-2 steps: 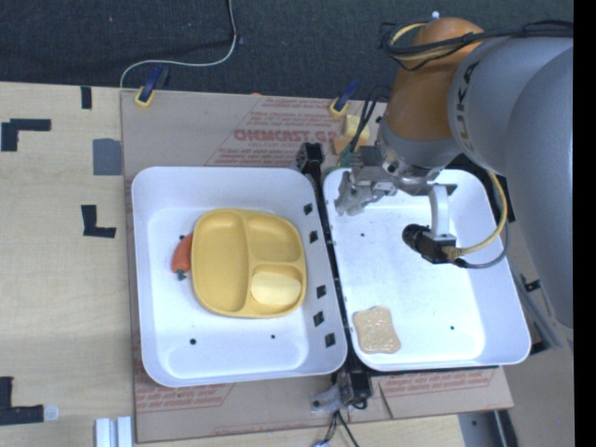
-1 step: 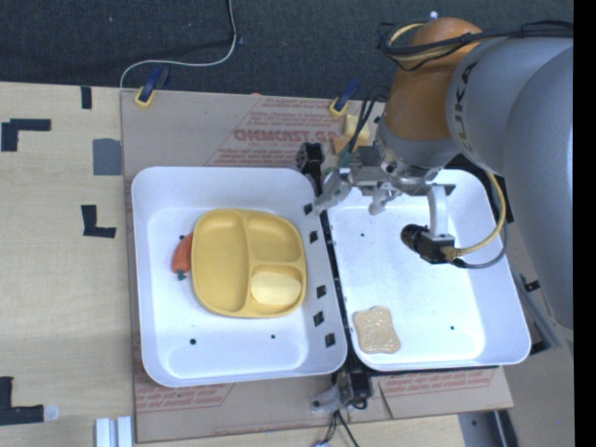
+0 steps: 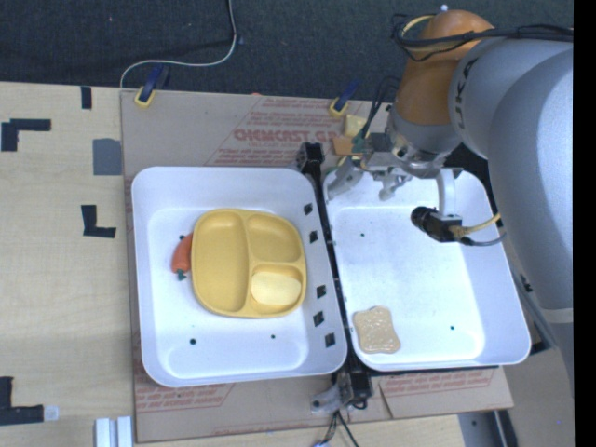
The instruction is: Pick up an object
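Observation:
A beige, flat, bread-like piece (image 3: 376, 330) lies near the front left corner of the right bin (image 3: 484, 343). The left bin (image 3: 158, 343) holds a yellow divided plate (image 3: 248, 261). An orange-red item (image 3: 181, 253) pokes out from under the plate's left edge, mostly hidden. My gripper (image 3: 365, 185) hangs over the back left corner of the right bin, far from the beige piece. Its fingers are spread open with nothing between them.
The grey arm with its orange band (image 3: 438, 63) covers the right bin's back right side. A black connector with a hose (image 3: 438, 223) hangs over that bin. A black divider strip (image 3: 321, 250) runs between the bins. Clamps (image 3: 145, 91) hold the cardboard base.

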Robot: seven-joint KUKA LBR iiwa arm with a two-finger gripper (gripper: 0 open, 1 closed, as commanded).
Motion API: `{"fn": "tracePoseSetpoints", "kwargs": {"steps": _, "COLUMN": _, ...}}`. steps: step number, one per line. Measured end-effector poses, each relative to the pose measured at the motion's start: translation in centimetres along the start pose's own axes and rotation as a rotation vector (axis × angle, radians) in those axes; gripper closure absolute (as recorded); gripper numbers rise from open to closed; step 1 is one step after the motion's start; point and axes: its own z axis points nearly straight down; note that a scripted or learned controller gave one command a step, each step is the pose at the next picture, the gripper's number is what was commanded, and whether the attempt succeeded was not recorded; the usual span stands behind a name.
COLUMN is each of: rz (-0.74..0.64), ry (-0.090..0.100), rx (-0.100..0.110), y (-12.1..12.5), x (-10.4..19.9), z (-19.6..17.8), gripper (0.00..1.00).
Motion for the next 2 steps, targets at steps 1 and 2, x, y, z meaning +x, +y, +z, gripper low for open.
{"fn": "tracePoseSetpoints", "kwargs": {"steps": 1, "rz": 0.001, "ry": -0.002, "rx": 0.005, "y": 1.8, "x": -5.3, "z": 10.3, "gripper": 0.0}}
{"fn": "tracePoseSetpoints", "kwargs": {"steps": 2, "rz": -0.003, "ry": 0.0, "rx": 0.001, "y": 1.9, "x": -4.9, "z": 8.8, "gripper": 1.0}}
